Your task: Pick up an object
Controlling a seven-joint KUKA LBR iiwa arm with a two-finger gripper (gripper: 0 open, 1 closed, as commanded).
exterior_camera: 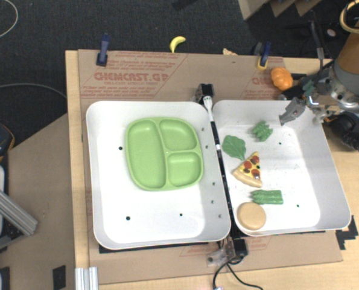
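Gripper [300,109] is seen at the 1 o'clock corner of the right bin [324,180], over its far rim. Fingers are spread apart, one grey fingertip [286,116] pointing down toward the bin floor; nothing is held between them and no contact with any item is seen.

Count, near to far, all in the right bin's left half: 1 tan round cookie [251,216] at 7 o'clock, 1 green bar-shaped piece [267,197], 1 pizza slice [249,170], 1 flat green leaf [233,145], 1 small green leafy piece [262,130] nearest the gripper but apart from it.

Left bin [107,210]: 1 green three-compartment plate [165,153].

The right bin's 3 o'clock half is left open; items are crowded toward the shared wall between bins.
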